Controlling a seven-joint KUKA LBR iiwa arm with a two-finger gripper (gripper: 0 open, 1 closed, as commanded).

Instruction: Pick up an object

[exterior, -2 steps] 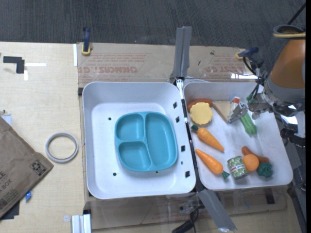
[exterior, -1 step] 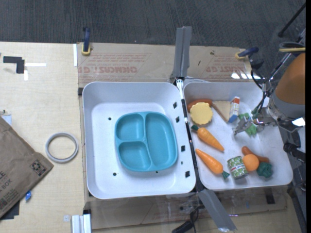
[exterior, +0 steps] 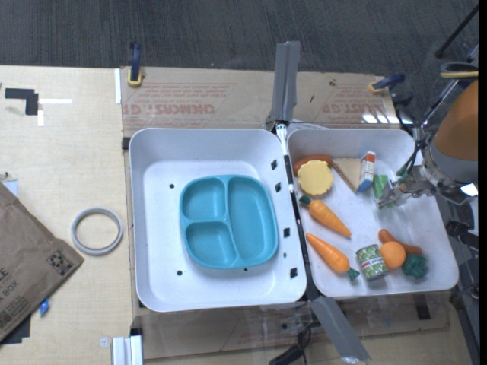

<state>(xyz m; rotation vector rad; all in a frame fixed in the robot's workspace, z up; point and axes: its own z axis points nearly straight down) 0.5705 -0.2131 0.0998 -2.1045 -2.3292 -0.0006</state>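
Approach step: gripper point(exterior: 392, 195) low in right bin point(exterior: 449, 268) beside tube point(exterior: 367, 170), finger state cannot be told, nothing seen held; next move, judged: centre over one item, then close.

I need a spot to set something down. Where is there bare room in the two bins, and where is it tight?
Left bin: bare white floor rings the blue tray, widest above it and along its left side. Right bin: crowded, with the gripper over it; the one open patch lies between the upper carrot and the orange ball.
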